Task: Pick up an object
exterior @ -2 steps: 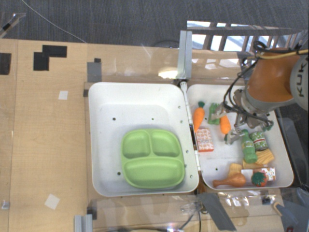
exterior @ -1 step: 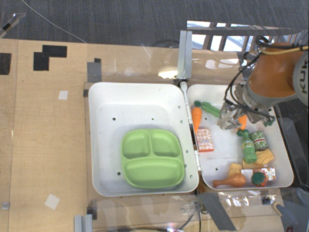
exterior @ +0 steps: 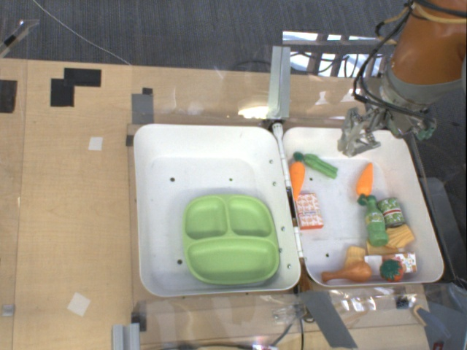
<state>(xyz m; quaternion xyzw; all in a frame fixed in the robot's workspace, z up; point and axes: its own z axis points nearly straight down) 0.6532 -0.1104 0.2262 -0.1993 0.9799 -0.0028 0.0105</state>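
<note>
Orange-banded arm over the right bin [exterior: 419, 195], claw [exterior: 357, 141] (grip state unclear) above its far edge, carrot [exterior: 365, 181] just below, green plate [exterior: 230, 239] in left bin [exterior: 157, 195].

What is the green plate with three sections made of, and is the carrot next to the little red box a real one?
The green three-section plate looks like moulded plastic: one even colour, smooth rounded ridges and a soft matte sheen. The orange carrot with green top beside the small red-and-white box is probably a plastic toy, since its colour is flat and its surface very smooth, though the view leaves that open.
</note>
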